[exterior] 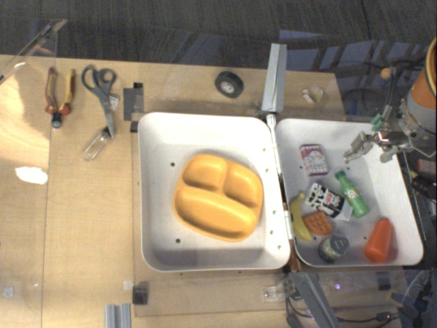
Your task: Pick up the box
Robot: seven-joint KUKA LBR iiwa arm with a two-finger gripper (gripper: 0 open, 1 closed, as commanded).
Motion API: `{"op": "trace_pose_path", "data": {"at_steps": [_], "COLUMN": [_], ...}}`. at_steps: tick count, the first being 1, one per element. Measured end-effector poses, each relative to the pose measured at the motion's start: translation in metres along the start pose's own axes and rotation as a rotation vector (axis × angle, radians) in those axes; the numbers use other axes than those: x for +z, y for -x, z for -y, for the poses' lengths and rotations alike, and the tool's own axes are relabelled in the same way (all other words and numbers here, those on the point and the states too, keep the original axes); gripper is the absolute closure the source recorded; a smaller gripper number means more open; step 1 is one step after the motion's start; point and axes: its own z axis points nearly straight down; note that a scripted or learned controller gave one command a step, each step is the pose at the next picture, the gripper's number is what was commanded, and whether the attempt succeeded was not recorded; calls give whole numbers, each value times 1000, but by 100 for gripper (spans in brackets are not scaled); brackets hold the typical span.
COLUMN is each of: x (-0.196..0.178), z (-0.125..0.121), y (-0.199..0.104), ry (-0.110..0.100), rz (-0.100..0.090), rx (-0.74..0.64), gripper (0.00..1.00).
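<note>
A small pink and white box [313, 160] lies flat in the upper left part of the right bin [403, 203]. Below it a black-and-white patterned carton [326, 200] leans among other items. My gripper [372, 146] hangs over the bin's upper right area, to the right of the pink box and apart from it. Its fingers [354, 146] are spread open and hold nothing.
Around the carton are a green bottle [352, 193], a banana [298, 217], an orange waffle piece [317, 223], a dark can [333, 247] and an orange bottle [379, 240]. A large yellow loaf-like object [218, 195] fills the left bin [153, 183]. Scissors [102, 91], pliers [59, 93] and a tape roll [229, 84] lie on the bench.
</note>
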Motion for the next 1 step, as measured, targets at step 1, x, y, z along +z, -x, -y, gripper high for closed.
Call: {"op": "trace_pose_path", "data": {"at_steps": [1], "x": [88], "z": [-46], "y": [-39], "ry": [-2], "rz": [-1], "rx": [62], "gripper": [0]}}
